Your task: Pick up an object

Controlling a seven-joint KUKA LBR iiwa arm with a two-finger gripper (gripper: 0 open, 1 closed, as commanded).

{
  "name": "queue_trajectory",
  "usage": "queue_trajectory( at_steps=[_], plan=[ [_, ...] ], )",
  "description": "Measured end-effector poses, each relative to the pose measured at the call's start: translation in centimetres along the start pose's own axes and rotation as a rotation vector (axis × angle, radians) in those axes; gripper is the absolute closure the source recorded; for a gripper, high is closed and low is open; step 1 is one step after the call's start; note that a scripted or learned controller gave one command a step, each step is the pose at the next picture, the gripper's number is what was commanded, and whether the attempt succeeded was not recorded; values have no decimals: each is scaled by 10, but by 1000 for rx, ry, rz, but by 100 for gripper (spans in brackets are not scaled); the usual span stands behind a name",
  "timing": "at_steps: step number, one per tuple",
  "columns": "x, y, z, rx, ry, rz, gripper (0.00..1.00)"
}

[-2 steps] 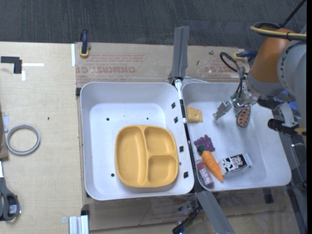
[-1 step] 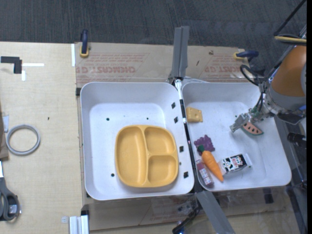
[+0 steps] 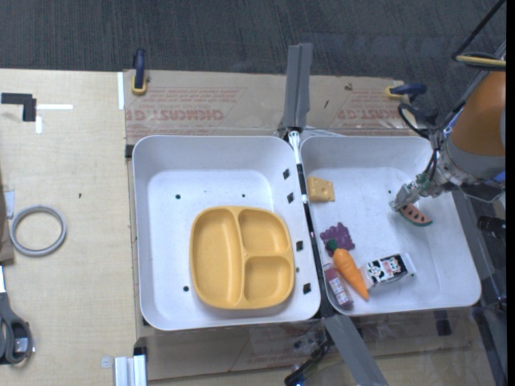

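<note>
Arm (image 3: 483,123) enters from right edge of frame, mostly cut off; orange band partly visible at upper right. Gripper (image 3: 406,198) sits low in the right bin (image 3: 451,296), upper-right part, tip just beside or touching a watermelon slice (image 3: 417,215); can't tell which, and finger state can't be made out at this size. Slice lies on bin floor, partly covered by gripper tip. Right bin holds 6 items: 1 watermelon slice, 1 cheese wedge (image 3: 321,189) near its upper left, 1 bunch of purple grapes (image 3: 338,236) center-left, 1 carrot (image 3: 351,273) below grapes, 1 dark red item (image 3: 338,287) touching carrot's left side and hard to identify, 1 small black-and-white carton (image 3: 389,268) just right of carrot. Left bin (image 3: 161,175) holds 1 yellow divided plate (image 3: 241,256), 3 compartments. On bench at far left: 1 grey ring (image 3: 35,230); scissors (image 3: 14,338) cut off at lower left edge.
</note>
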State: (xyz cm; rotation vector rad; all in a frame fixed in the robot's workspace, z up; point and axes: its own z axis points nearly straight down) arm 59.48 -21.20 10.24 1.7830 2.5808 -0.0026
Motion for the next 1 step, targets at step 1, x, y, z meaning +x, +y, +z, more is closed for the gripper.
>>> queue_trajectory(
  at_steps=[1],
  plan=[
    [71,13,-125,3,3,198,100]
  ],
)
